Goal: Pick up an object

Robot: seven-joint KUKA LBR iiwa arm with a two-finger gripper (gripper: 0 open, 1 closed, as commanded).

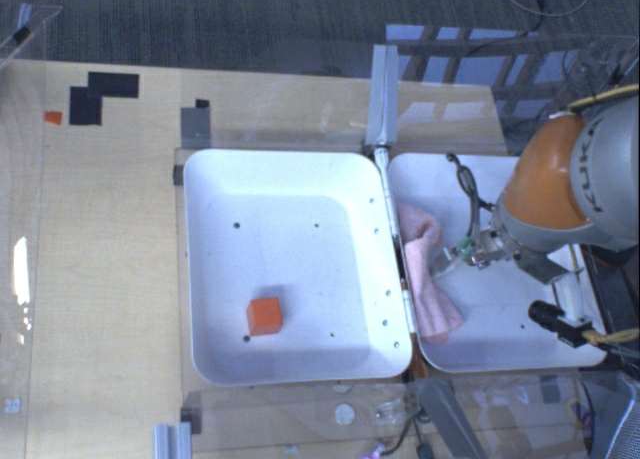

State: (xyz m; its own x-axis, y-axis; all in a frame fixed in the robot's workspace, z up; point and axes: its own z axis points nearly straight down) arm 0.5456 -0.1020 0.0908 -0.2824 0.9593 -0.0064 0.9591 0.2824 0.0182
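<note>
Two shallow white bins sit side by side on the light wooden table. In the left bin, an orange block rests alone on the floor toward the near left part, well apart from the arm. In the right bin, a pink cloth lies crumpled along the left wall, running from the middle toward the near edge. The gripper hangs low just beside the cloth's right side; how its jaws stand I cannot tell, and nothing is visibly held.
</note>
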